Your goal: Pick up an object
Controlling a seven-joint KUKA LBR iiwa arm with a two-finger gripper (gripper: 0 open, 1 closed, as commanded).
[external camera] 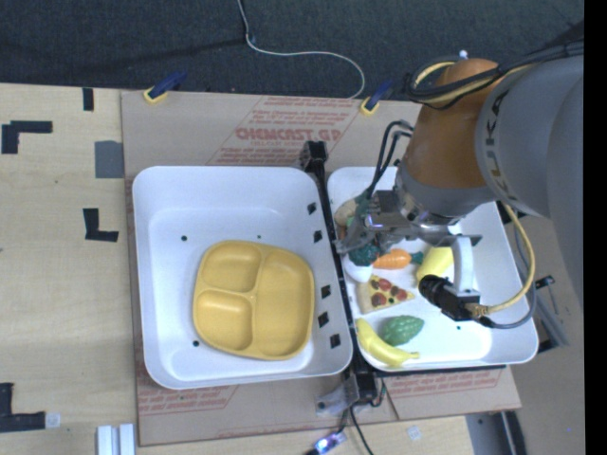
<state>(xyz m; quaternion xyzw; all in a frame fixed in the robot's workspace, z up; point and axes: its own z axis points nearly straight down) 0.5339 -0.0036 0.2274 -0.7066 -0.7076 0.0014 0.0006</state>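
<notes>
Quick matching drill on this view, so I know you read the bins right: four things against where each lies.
1. yellow divided plate
2. banana
3. green leafy toy
4. pizza slice

A. right bin's near-left corner
B. left bin
C. just behind the banana
D. right bin, behind the leafy toy, in front of the gripper

Pairs: 1-B, 2-A, 3-C, 4-D

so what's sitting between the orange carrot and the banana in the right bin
In the camera view, between the carrot and the banana lie a pizza slice and, nearer the banana, a green leafy toy vegetable.
</notes>
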